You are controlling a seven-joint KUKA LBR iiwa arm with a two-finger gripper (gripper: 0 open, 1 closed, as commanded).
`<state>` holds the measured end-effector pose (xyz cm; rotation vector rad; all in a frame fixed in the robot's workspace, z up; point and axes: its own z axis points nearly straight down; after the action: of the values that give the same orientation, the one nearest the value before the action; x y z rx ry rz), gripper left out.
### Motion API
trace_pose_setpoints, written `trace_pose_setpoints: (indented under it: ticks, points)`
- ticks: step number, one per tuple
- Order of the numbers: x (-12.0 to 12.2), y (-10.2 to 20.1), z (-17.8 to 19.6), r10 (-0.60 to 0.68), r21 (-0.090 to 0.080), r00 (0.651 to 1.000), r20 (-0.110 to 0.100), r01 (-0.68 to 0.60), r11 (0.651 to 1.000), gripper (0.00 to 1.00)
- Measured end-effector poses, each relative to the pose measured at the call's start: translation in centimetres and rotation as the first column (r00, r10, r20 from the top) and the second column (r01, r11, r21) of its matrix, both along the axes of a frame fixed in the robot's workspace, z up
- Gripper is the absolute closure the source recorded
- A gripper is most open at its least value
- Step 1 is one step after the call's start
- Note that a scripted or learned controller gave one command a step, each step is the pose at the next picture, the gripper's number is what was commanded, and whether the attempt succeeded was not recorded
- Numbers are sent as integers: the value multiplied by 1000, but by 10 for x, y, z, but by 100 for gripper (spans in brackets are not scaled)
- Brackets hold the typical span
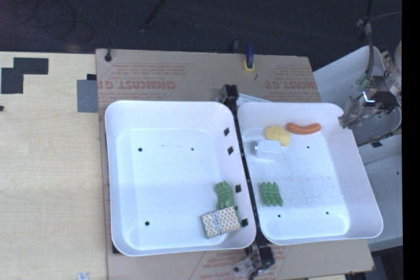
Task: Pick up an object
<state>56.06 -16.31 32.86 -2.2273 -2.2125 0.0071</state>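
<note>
In the right bin (354,206) an orange sausage-shaped toy (303,128) lies near the far wall, with a yellow lumpy piece (277,134) just left of it. A pale translucent block (267,149) sits below the yellow piece, and a green knobbly toy (270,193) lies near the bin's left wall. The left bin (131,233) holds a second green knobbly toy (224,194) and a small patterned box (220,221) at its near right corner. My gripper (351,113) hangs at the right bin's far right rim, to the right of the sausage and apart from every object.
The bins stand side by side on a brown cardboard sheet (170,75) on a pale wooden bench (46,167). A black clip strip (237,160) joins the bins. The arm's grey body (384,101) stands at the right.
</note>
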Motion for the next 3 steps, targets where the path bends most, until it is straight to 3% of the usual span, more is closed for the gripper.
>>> trace_pose_setpoints:
  ticks: [1,2,3]
  points:
    - [7,57,-33,11,5,1000,-1,-11,1000,100]
    - [-91,33,-117,1,5,1000,-13,-1,1000,100]
    - [-84,0,-2,3,-3,1000,15,-3,1000,100]
